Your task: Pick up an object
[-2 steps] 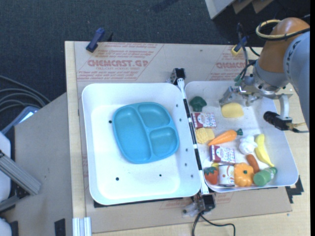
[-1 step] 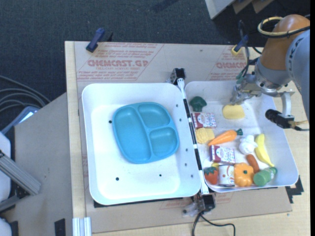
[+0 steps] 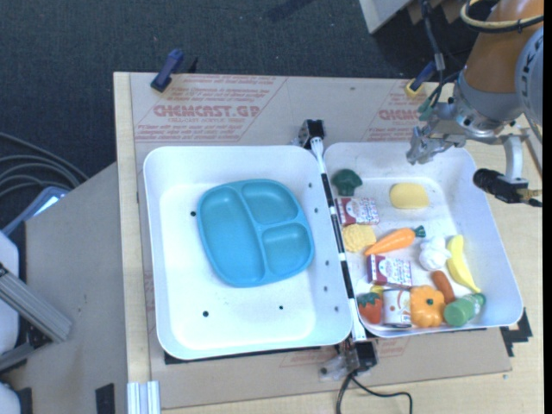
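Left bin: holds one blue tray, three compartments, lying flat near the middle. Bench board behind it carries red print, readable as "CHEMCAST GP", repeated and partly cut off at 12 o'clock of the right bin. A blue clamp sits on the board's far left corner. Right bin: crowded with toy food. From its left wall rightward: broccoli, a red-and-white packet with print too small to read, corn, carrot, a second packet, a can, a lemon-yellow piece, an orange pepper, banana. Gripper hangs over the bin's far rim, at about 12 o'clock of the contents; nothing sits between its fingers, and whether the jaws are apart or together cannot be told from this angle. Judgement: no object is picked yet. The nearest candidate is the yellow piece, lying at roughly 6 o'clock from the jaws, close but apart, with its long axis running 9 to 3. A descent toward it would want the jaws set across the short 12-to-6 width. The carrot lies further on at 7 o'clock, its axis slanting from 8 to 2, touching the corn.
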`<state>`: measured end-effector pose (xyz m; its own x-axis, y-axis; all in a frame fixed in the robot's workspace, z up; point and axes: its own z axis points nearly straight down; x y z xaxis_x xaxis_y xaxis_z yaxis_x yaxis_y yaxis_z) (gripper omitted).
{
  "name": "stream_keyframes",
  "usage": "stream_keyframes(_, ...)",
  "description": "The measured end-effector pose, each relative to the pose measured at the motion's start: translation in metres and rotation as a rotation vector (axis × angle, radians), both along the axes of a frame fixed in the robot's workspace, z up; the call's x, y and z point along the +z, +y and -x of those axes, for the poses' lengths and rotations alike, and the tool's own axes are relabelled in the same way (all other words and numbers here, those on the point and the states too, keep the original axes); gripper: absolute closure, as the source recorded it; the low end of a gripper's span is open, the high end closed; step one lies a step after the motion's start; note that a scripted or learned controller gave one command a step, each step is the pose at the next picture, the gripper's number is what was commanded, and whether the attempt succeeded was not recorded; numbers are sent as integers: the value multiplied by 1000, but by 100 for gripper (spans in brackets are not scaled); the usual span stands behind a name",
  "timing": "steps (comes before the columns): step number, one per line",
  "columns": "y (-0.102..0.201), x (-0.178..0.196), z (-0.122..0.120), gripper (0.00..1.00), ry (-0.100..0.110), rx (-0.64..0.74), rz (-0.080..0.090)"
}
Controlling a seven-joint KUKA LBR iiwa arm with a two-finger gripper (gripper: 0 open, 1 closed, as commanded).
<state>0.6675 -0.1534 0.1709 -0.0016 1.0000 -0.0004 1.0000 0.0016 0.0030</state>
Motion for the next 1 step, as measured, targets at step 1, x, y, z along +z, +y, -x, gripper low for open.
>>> stream_keyframes(1,0,-1,1,0,2,0,0)
